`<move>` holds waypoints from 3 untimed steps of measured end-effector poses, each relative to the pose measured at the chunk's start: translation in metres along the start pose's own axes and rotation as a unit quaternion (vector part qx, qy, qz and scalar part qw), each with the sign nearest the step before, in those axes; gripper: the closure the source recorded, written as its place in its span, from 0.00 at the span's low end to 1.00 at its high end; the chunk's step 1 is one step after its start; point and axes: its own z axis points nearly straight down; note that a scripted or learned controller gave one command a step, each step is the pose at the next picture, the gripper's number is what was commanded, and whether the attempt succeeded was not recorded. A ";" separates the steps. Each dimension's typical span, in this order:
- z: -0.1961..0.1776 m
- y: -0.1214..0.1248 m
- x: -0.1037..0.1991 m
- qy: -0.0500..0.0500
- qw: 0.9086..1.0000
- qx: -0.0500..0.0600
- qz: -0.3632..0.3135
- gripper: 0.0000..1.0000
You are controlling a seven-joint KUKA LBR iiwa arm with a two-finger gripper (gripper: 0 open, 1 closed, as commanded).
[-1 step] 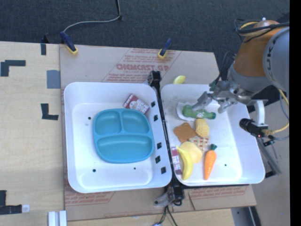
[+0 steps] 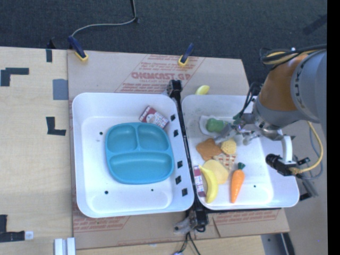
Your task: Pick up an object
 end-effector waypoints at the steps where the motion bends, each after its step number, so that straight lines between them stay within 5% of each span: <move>1: 0.034 -0.008 0.014 -0.001 1.000 -0.003 0.000 0.00; 2: 0.035 0.058 0.049 0.000 1.000 -0.004 -0.001 0.00; 3: 0.015 -0.007 0.030 0.000 1.000 -0.001 0.000 0.00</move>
